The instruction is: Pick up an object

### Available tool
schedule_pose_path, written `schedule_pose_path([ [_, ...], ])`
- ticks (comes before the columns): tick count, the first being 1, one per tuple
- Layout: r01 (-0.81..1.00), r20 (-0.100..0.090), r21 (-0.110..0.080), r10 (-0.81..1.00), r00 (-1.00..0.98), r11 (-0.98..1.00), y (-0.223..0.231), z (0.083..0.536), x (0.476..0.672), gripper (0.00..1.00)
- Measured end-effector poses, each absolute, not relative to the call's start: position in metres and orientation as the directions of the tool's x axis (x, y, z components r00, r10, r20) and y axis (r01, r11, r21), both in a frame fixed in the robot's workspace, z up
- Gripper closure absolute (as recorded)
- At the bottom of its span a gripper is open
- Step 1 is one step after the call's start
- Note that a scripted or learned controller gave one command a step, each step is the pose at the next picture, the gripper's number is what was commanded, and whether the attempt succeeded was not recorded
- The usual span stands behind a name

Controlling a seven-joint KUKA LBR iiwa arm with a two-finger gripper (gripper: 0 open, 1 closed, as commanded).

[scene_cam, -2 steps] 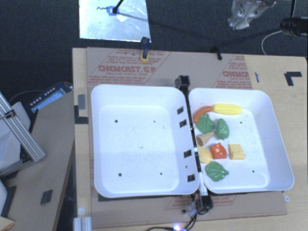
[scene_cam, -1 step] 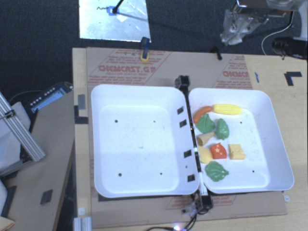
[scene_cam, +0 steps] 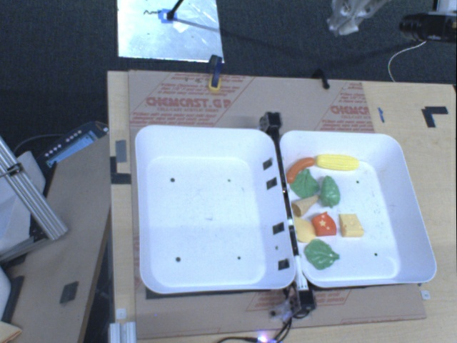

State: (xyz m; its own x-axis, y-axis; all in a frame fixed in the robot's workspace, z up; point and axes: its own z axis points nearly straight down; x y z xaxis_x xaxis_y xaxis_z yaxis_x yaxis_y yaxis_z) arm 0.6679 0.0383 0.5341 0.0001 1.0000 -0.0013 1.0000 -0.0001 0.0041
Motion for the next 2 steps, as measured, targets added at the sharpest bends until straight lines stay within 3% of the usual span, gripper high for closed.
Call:
schedule_pose_path([
  [1, 1.0, -0.002, -0.007, 1.0, 0.002, -0.002, 0.008, 0.447, 0.668, 1.0],
  [2, 1.0, 0.002, 0.011, 1.0, -0.01, 0.01, 0.069, 0.536, 0.668, 1.0],
])
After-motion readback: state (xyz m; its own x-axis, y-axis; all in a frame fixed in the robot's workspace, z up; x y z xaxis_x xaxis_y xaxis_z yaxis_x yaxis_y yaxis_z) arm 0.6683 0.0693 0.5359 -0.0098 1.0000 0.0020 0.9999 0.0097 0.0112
